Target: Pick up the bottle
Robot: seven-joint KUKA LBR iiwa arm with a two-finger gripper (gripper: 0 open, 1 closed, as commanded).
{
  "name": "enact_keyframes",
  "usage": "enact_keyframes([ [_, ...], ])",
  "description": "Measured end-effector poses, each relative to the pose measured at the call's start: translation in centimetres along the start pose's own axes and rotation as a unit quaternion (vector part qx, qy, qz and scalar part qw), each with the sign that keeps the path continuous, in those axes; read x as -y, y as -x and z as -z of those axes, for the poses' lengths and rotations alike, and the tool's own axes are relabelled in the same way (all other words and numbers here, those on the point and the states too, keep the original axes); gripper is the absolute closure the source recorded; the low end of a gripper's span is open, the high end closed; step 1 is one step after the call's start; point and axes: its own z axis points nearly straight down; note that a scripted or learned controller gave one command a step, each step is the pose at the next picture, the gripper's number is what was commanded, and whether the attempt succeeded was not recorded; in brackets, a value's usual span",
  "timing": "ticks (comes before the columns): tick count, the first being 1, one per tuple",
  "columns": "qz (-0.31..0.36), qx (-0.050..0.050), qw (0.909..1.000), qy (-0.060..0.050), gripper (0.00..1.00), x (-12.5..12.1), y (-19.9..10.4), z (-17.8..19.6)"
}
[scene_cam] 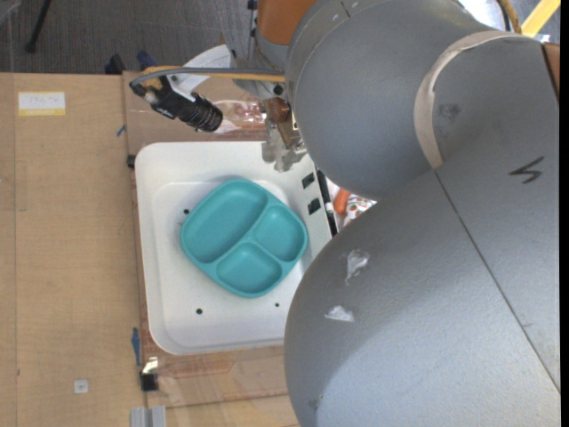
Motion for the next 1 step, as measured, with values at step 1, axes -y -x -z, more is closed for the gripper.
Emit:
enact_keyframes([
  [1, 0.000, 0.003, 1.0000, 0.000, 1.00, -10.10, 5.75, 0.58],
])
